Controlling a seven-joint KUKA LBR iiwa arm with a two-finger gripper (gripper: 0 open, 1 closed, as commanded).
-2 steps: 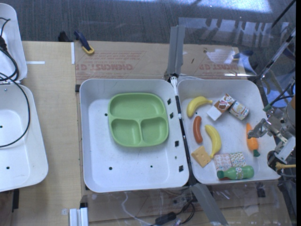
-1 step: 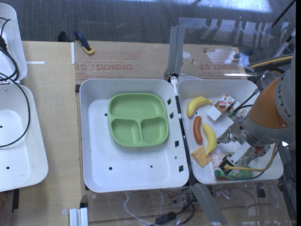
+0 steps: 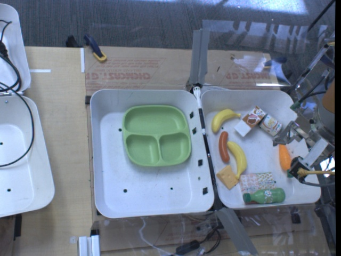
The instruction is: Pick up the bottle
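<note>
Green is the colour to follow, and it turns up twice. Going from the left, the left bin point(image 3: 101, 159) holds a green divided plate point(image 3: 157, 135), which is not the target. Across the divider, the right bin point(image 3: 226, 199) carries the clutter: two bananas point(image 3: 225, 118), a red sausage point(image 3: 224, 145), a wedge of cheese point(image 3: 228, 177), a small carton point(image 3: 254, 116) and an orange carrot point(image 3: 284, 157).

Lying against the near wall of that right bin is the bottle point(image 3: 264, 196), green with a pale label, on its side. Its long axis runs nearly left to right along the wall, and a patterned packet point(image 3: 257, 181) sits just behind it, touching or almost touching.

Farther right again, at the bin's right rim, sits the gripper point(image 3: 300, 148), beside the carrot. I cannot tell how far apart it stands; nothing shows in its grasp.

So the bottle lies to the left of the gripper and nearer the camera, in the bin's front strip. By my judgement the coming move must carry the gripper leftward and toward the front wall, then close across the bottle's short width, front to back. The close wall and packet leave little room there, which could spoil the grasp.
</note>
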